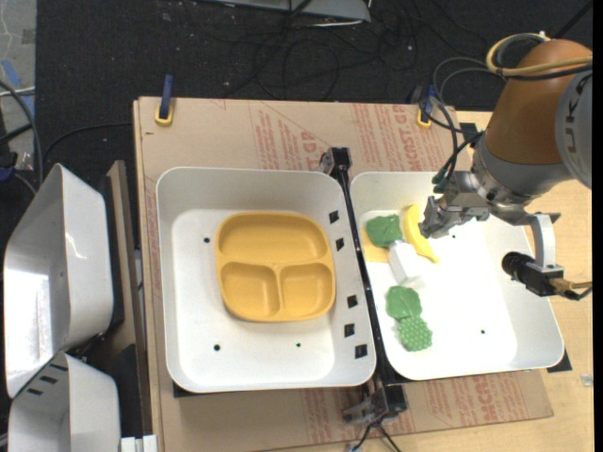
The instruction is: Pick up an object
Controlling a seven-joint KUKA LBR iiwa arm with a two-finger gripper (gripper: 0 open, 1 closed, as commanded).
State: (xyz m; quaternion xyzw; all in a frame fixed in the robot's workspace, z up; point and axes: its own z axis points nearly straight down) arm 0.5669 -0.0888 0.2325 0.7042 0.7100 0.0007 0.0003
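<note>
On the far left of the fingers sits the left bin [179,252], white and shallow. A yellow tray [276,264] with three little parts lies flat in it, well away from the fingers. A black strip [356,252] runs between the two bins.

Next comes the right bin [490,299], and all the small things are bunched on its left side. A green leafy piece [382,229] lies just left of the fingers. A yellow banana [417,234] lies beside it, right under the fingers, and its top end is hidden by them. A small white block [405,262] lies just below the fingers, touching the banana. Lower down, away from the fingers, are another green leafy piece [402,301] and a bumpy green thing [414,333], one touching the other.

The fingers [435,222] point down over the banana, at its top end. I cannot tell if they are open or closed, or if they grip anything. The grey arm [528,172] with its orange band [542,92] comes in from the right. Both bins rest on a brown board surface [283,130].
</note>
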